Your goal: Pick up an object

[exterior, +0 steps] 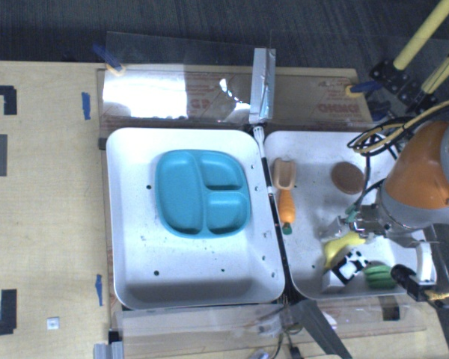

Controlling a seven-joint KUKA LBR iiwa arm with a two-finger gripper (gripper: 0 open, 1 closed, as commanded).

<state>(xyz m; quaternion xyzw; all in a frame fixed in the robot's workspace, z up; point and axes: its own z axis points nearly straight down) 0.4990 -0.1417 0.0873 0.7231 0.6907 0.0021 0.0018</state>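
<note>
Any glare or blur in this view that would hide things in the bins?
Camera view: strong glare on the clear sheet behind the left bin; the blue tray is evenly lit and sharp; the arm shades the cluttered right bin, where the yellow item looks soft.

arm: enters from the right edge, grey body with its orange band (423, 174) showing broad from above | wrist: bent downward, cables looping over it | tool (357, 226): low, at the arm's left end, pointing down and leftward | fingers: hidden from this angle
</note>
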